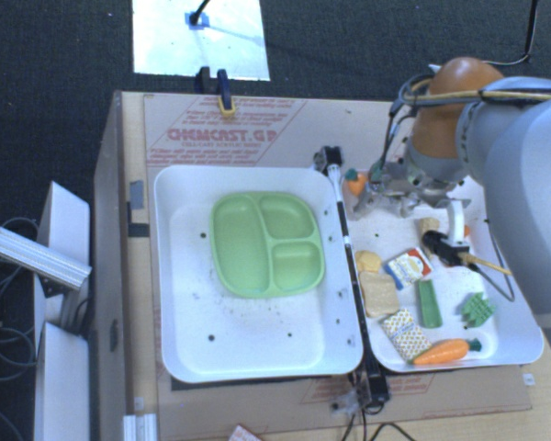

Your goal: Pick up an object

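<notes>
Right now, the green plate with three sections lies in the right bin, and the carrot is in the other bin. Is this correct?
Not quite. The camera view shows the green plate in the left bin; the carrot is in the other bin, the right one.

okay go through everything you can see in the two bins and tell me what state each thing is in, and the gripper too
green divided plate: right side up, flat in the left bin, its compartments bare.
toy carrot: lying on its side at the right bin's near edge.
green block: lying flat.
checkered packet: lying flat beside the carrot.
cracker: lying flat.
gripper: low over the right bin's far end; nothing visibly held.
</notes>
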### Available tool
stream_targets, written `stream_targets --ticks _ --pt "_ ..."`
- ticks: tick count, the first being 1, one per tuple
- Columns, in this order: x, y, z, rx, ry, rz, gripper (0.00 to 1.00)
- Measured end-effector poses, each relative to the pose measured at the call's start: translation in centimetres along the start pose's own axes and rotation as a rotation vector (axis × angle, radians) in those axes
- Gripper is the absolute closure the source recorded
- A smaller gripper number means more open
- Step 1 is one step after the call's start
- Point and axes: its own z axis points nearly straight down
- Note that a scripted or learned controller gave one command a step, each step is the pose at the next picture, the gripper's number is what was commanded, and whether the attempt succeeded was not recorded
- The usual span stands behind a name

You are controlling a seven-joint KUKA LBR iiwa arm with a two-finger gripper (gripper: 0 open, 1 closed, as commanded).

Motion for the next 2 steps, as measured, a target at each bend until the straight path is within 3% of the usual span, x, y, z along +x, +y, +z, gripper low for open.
stream_targets --ticks 1,2 --pt "-1.1 0.0 -0.1 0.000 0.001 0.002 0.00" --pt "-1.1 0.2 -1.2 -0.007 -0.001 0.000 1.00"
